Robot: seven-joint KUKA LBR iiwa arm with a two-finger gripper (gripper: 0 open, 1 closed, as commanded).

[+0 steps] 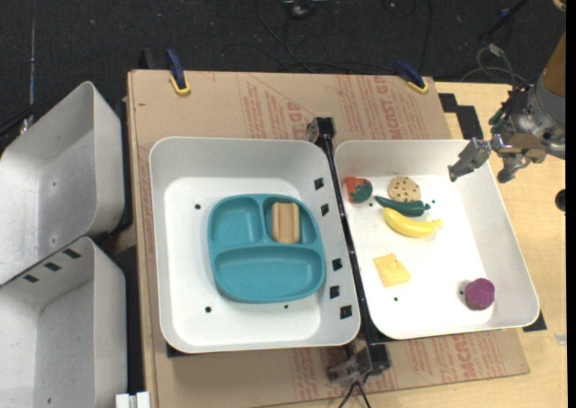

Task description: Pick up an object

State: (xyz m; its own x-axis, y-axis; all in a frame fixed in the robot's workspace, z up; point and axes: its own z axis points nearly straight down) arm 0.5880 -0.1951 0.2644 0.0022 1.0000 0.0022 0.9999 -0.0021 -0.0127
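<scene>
I see the jaws [486,159] spread open and holding nothing, hanging over the far right corner of the right bin [513,244]. The banana [412,224] lies well apart from them, toward the bin's middle, a green pepper [405,207] touching its upper side. Just beyond the banana sits a cookie [404,188]; a tomato [359,190] lies beside it, nearer the bin's left wall.

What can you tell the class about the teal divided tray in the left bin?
The teal plastic divided tray is a rounded rectangle with three compartments: one long section along the near side and two smaller ones behind it. It lies flat, roughly centred on the floor of the left white bin, apart from the walls. A tan bread-like block rests in the far right compartment; the others hold nothing.
</scene>
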